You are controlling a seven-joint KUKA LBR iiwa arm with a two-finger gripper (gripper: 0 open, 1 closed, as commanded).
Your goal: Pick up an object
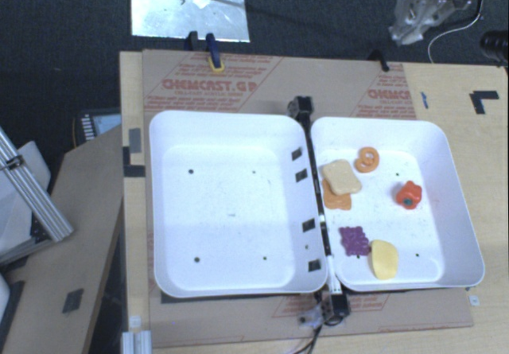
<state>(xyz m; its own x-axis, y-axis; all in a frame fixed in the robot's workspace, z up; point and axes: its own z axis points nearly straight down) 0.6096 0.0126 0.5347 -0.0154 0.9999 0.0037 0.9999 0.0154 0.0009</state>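
Dark floor behind, pale bench [445, 106] in front, carrying two white bins side by side. Nothing picked up yet, by the look of it. Parked high beyond the bench's far right corner, well apart from both bins: gripper [410, 20], blurred, open or shut impossible to tell, with nothing seen in its hold.

Lying loose in the right bin [449, 141], all candidates:
- orange ring [367, 159] toward the far edge
- tan bread slice [342, 177] near the inner wall, resting on an orange slab [337, 200]
- red pepper [408, 195] toward the right edge
- purple grapes [355, 240] and yellow piece [384, 258] near the front edge, just beside each other

Left bin [231, 209] alongside, touching the right one at the shared wall.

Judged as barely begun: choosing, reaching down, closing and lifting all left to do.
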